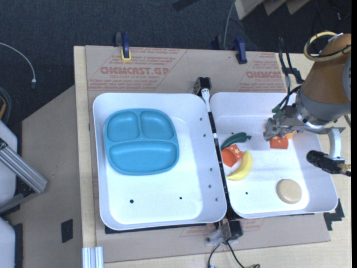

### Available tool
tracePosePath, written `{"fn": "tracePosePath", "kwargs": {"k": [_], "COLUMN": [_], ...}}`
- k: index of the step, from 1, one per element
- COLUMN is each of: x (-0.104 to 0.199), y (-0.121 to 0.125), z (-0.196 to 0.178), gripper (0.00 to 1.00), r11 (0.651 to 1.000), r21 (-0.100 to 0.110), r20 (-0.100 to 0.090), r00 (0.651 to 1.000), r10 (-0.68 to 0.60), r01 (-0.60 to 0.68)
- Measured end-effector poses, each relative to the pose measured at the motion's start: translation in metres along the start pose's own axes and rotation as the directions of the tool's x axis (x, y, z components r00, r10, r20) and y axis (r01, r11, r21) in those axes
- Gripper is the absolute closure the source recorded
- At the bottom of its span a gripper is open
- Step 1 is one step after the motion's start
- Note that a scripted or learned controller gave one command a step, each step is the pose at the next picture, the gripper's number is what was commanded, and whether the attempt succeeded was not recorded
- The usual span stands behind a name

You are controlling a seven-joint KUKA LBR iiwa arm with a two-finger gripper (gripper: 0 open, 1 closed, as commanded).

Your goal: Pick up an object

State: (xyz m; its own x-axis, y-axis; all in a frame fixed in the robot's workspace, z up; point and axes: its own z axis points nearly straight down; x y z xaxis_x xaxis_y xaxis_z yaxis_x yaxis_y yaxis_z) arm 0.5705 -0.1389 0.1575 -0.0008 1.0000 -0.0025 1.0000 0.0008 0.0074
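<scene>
Orange block (279, 143) sits in the right bin (262, 208), up near its far right part, directly below the gripper (277, 130). It looks squat and roughly square from above, so no long axis can be read from it, nor any way it points. The gripper's metal fingers (271, 128) come down right over the block's top edge and appear to touch it — whether they are spread or closed cannot be told at this slant, and the block is not clearly seen between them.

Elsewhere in the same bin, toward its left side, lies a small cluster: a yellow banana (241, 168) curving from lower left up to the right, a red-orange fruit (231, 154) pressed against its upper side, and a dark green piece (236, 138) just above, lying slantwise with one end raised toward the right. A round beige disc (289, 191) rests apart, near the bin's near right corner.

The left bin (162, 208) bears a blue divided plate (143, 142) (three compartments) in its far left part.
</scene>
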Motion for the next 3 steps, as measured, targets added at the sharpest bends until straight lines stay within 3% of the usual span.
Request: {"fn": "tracePosePath", "kwargs": {"k": [2,3], "x": [-0.005,0.047], "y": [-0.004,0.009], "z": [-0.106,-0.089], "gripper": [1.00,1.00], "r11": [1.000,1.000], "r21": [-0.002,0.010], "r20": [0.000,-0.005], "r00": [1.000,1.000], "r10": [0.000,-0.005], "r01": [0.000,0.005]}}
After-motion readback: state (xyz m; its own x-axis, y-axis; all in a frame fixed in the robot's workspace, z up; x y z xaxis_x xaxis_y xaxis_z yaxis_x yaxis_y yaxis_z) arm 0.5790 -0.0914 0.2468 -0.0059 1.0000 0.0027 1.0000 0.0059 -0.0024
